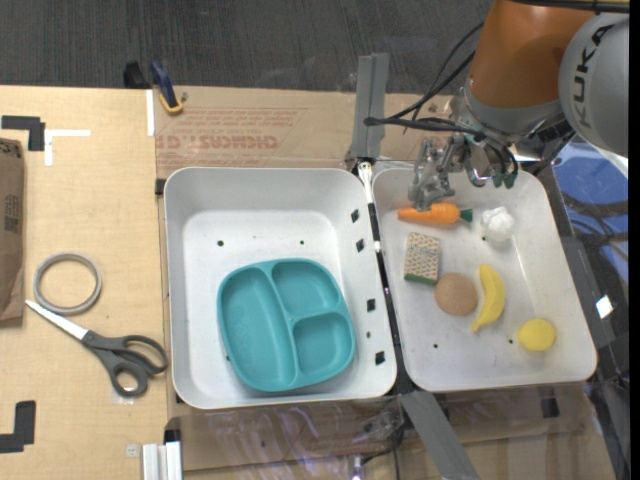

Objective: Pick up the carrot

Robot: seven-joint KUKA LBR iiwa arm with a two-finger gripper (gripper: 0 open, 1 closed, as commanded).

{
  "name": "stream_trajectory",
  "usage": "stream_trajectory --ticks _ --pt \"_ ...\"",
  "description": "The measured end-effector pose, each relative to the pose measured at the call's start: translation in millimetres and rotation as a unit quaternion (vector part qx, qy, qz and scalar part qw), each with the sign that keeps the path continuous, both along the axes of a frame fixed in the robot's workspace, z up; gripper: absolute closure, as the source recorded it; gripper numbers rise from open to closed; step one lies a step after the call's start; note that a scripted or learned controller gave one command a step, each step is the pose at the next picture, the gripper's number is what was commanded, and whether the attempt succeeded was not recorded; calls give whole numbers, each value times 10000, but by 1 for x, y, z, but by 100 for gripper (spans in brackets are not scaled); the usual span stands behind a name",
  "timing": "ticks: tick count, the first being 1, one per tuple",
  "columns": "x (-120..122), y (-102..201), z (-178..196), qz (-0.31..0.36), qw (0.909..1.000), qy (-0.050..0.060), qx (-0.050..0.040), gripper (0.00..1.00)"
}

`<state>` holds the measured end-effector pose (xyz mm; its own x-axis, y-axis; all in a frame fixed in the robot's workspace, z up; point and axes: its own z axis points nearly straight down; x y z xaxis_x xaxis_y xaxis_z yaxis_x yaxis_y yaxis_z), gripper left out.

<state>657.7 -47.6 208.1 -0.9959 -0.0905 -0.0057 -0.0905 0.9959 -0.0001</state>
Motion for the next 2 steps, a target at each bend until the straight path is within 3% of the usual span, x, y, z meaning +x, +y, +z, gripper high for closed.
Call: stream_trajectory --ticks 1,2 --pt "2 31 10 -402 9992 -1 1 100" --pt "2 56 10 151 9999 1 -2 100"
